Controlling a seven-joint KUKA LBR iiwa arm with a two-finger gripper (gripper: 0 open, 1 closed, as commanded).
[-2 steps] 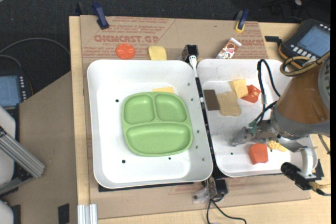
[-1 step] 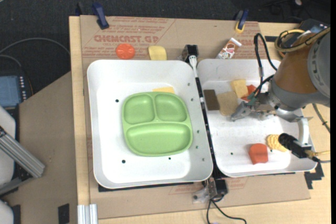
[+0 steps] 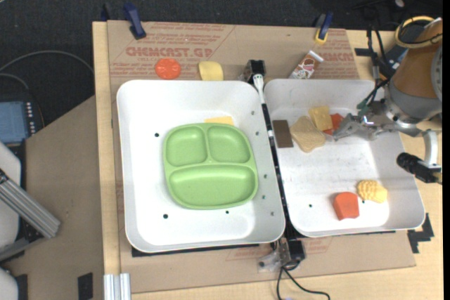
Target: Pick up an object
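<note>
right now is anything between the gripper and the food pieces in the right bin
Nothing visible. The gripper sits low over the right bin, right at the cluster: tan piece, yellow piece, red piece.

bench [image 3: 105, 151] — two white bins [image 3: 133, 151], orange disc [image 3: 167, 68]

So the grey arm [image 3: 415, 84] comes in from the tabletop's right edge, orange band up near the far right corner. Wrist is bent low, with the gripper [image 3: 344, 128] pointing left, down over the right bin's far half.
</note>
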